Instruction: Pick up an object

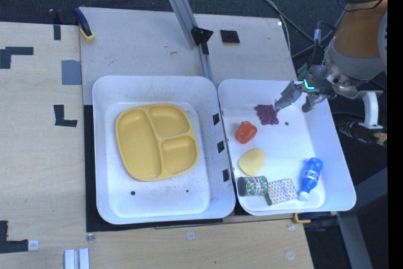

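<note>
Gripper (295,97) hangs over the right bin (327,135), fingers spread fairly wide w/ nothing between them, tips just beside the purple grape bunch (267,114) near the bin's top-left. Bunch is probably light, soft, lumpy plastic, so it may squash or slip; pinch across its middle. 1 fallback: orange pepper (246,131) just below, likely stiffer.
</note>
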Tool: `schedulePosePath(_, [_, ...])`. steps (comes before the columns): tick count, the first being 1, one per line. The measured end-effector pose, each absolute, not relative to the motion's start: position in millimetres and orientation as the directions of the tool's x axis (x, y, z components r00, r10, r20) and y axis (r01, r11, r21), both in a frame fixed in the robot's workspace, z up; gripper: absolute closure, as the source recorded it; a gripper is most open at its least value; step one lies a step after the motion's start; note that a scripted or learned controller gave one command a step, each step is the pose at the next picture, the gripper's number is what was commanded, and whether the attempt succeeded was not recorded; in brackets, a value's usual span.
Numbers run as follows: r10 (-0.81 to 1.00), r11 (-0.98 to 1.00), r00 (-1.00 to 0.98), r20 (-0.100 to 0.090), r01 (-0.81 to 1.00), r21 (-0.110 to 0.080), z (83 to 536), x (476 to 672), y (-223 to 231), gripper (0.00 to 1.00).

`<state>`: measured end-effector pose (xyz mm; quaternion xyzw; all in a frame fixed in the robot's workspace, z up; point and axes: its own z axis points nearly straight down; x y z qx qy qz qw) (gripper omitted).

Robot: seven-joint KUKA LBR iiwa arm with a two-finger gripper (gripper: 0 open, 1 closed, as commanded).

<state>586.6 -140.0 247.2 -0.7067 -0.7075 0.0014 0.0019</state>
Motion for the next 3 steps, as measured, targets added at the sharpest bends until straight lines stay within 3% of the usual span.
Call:
schedulePosePath(1, [1.000,0.002,-0.002,0.000,1.000,-0.001,249,587.4,-140,0.00])
schedulePosePath(3, [1.000,0.000,0.000,-0.001,1.000,-0.006,129,586.5,-150,0.00])
